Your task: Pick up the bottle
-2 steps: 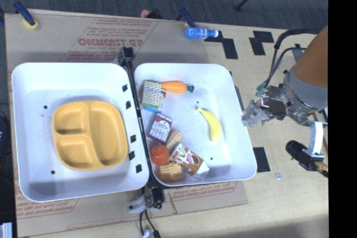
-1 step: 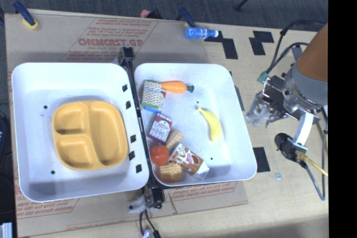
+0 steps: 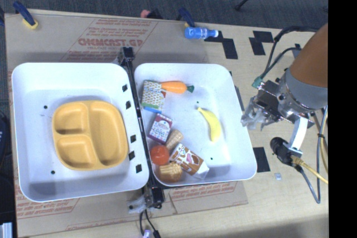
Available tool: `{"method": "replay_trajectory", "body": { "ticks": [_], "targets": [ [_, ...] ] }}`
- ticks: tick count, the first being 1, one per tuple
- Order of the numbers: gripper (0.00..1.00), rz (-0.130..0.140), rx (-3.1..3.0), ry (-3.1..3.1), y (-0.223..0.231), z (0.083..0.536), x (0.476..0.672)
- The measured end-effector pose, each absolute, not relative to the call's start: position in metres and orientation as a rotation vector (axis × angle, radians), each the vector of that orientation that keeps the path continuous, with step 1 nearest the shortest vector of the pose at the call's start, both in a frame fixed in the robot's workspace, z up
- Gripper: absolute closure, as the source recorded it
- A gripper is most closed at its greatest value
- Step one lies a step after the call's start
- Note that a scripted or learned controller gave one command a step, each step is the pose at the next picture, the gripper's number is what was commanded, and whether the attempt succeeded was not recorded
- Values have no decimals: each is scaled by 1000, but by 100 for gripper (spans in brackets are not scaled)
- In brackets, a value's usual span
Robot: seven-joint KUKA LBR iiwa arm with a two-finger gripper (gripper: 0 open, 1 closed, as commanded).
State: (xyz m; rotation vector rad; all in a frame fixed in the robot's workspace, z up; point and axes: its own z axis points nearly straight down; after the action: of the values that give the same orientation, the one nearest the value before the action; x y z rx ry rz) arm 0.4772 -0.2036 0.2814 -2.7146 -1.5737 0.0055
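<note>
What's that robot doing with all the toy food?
The grey robot arm's gripper is off to the right of the right white bin, over the bench, and not touching anything. That bin holds an orange toy carrot, a yellow toy banana, a red tomato and some small snack packs. The left white bin holds a yellow divided plate. A small blue bottle lies on the bench beyond the bins, untouched.

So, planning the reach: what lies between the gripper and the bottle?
In the camera view, only bare bench with black tape marks lies between gripper and bottle; the right bin's corner sits just beside that line.
</note>
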Motion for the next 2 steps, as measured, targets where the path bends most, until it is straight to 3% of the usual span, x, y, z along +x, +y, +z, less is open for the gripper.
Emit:
{"method": "replay_trajectory", "body": {
  "ticks": [1, 2],
  "targets": [
    [100, 5, -2668, -1652, -201, 255, 476],
    [100, 4, -2398, -2021, -159, 256, 476]
  ]
}}
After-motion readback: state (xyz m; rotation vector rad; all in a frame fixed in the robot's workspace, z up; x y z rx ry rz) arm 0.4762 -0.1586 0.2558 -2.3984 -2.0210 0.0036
